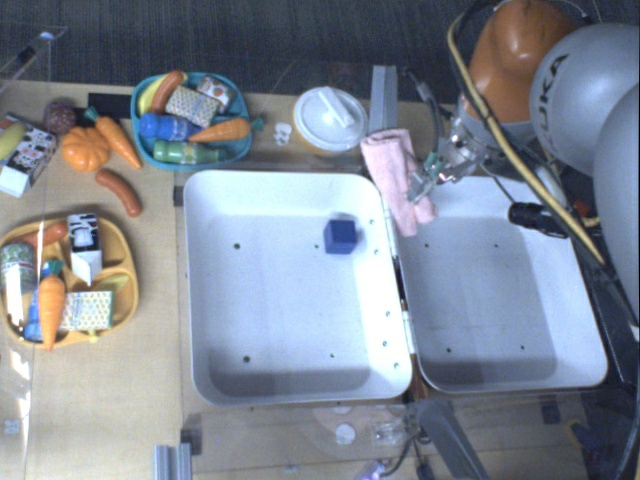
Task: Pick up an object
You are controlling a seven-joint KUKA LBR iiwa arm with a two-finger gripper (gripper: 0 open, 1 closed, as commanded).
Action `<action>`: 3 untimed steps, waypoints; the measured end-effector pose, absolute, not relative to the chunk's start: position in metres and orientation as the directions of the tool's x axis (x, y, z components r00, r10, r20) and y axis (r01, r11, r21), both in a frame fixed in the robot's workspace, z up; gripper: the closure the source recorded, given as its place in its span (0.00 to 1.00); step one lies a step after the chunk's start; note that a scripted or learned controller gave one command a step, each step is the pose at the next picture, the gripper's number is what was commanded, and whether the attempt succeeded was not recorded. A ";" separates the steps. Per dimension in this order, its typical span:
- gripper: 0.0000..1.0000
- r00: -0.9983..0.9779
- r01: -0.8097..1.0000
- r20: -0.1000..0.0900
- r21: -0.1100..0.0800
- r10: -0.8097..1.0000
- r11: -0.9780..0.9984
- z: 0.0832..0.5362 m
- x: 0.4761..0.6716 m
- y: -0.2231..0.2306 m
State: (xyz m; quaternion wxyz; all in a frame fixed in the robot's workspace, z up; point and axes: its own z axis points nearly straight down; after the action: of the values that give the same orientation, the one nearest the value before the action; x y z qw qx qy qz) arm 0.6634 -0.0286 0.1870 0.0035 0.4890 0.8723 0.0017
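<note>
We see one small blue cube [341, 235] in the left white bin [220, 358], sitting squarely. One pink folded cloth [393, 176] lies lengthwise across both rims, its lower end pinched by the gripper [428, 180].

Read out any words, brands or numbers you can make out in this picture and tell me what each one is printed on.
"UKA": dark letters on the grey arm, the start cut off by the orange band; presumably KUKA.
Small boxes in the blue bowl: print too small to read.
Small boxes on the yellow plate: print too blurred to read.
</note>
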 end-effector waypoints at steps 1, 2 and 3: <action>0.00 -0.522 0.853 -0.003 0.005 0.853 0.522 0.186 0.663 -0.028; 0.00 -0.431 0.902 -0.002 0.003 0.902 0.431 0.133 0.663 -0.093; 0.00 -0.456 0.890 -0.006 0.012 0.890 0.456 0.090 0.615 -0.100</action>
State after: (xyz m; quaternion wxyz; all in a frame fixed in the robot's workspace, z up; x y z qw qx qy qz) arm 0.6147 -0.0998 0.0904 0.0058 0.5217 0.8531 0.0037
